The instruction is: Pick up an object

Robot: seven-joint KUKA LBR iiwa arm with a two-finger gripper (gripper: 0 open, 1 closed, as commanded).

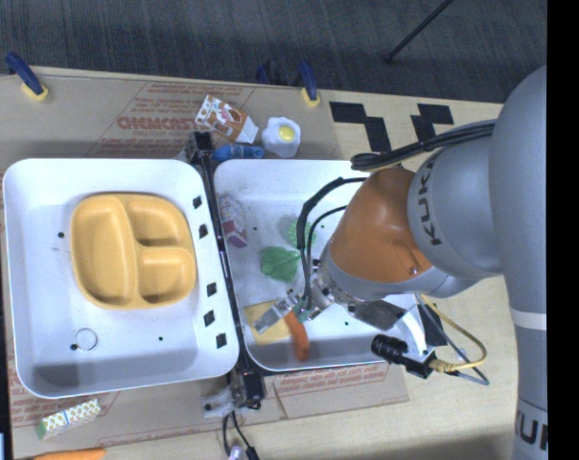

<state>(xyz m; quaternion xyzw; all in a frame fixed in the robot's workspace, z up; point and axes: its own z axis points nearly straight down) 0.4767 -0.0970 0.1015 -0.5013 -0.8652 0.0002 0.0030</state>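
The jaws [291,311] sit low in the right bin [261,175]; whether they are apart or together I cannot tell. An orange carrot [297,338] lies just below them, a green leaf [281,262] above.

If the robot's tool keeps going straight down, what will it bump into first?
Probably the small orange carrot-shaped toy lying on the right white bin's floor, just below the tool. Depth is hard to judge from this slanted view.

Arm [405,228] crowds right bin [261,175]; left bin [31,257] open around yellow tray [131,247]; bench edges cluttered.
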